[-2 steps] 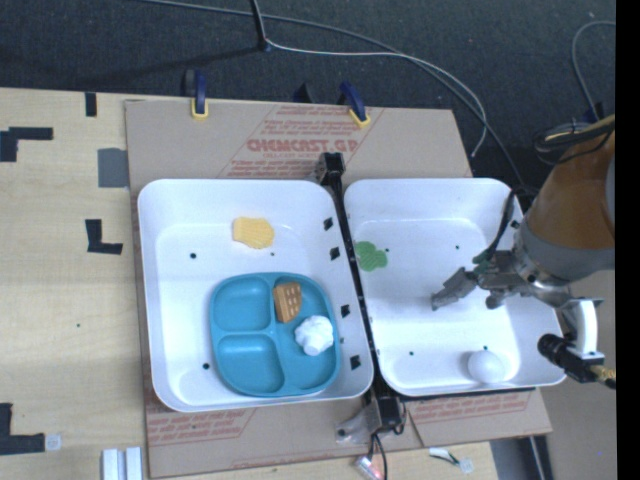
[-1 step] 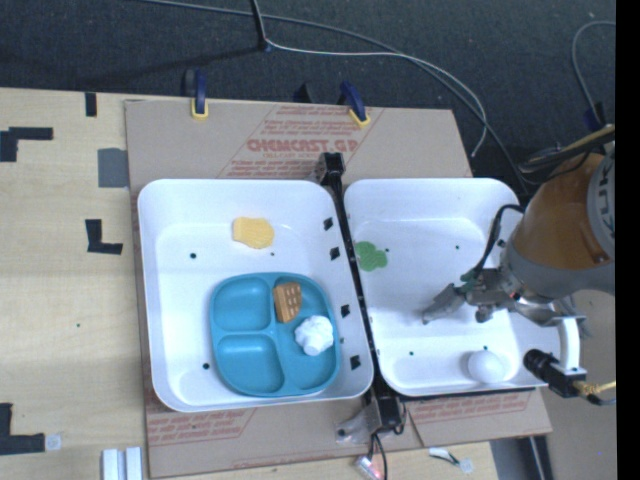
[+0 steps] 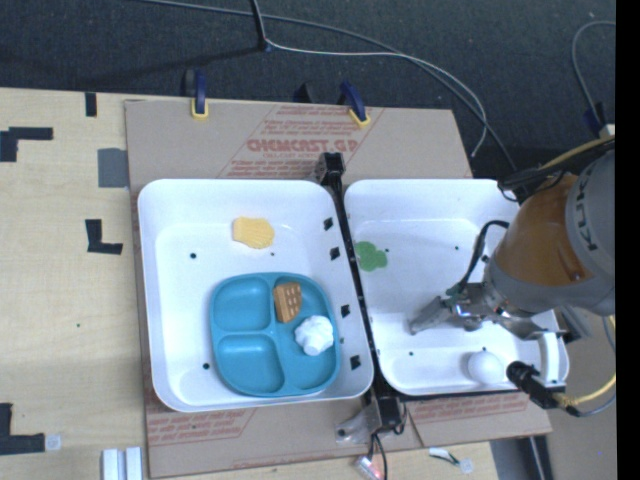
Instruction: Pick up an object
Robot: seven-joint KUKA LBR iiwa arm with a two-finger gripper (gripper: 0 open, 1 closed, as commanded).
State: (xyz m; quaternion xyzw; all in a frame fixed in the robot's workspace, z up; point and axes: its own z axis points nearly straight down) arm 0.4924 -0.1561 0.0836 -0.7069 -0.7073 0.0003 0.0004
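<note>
Dark carpet lay beyond a pale wooden bench [image 3: 60,298], where a sheet of printed cardboard [image 3: 290,143] carried two shallow white bins side by side. From three o'clock the grey arm [image 3: 560,253], with its orange band, reached into the right bin [image 3: 420,203], its gripper [image 3: 418,321] low over the bin floor and pointing toward nine o'clock. Whether the fingers were parted or closed could not be told from this slant; nothing showed between them. A green object [image 3: 371,256] sat on that bin's floor at about ten o'clock from the gripper, near the divider and apart from it. A white ball [image 3: 484,366] rested at the gripper's four o'clock, close to the bin's near wall. The left bin [image 3: 165,218] held a blue divided tray [image 3: 240,353] at its six o'clock side, with a tan waffle-like piece [image 3: 288,301] and a white crumpled lump [image 3: 315,335] lying in the tray's right-hand section. A yellow piece [image 3: 253,232] lay on the bare bin floor at twelve o'clock from the tray.
</note>
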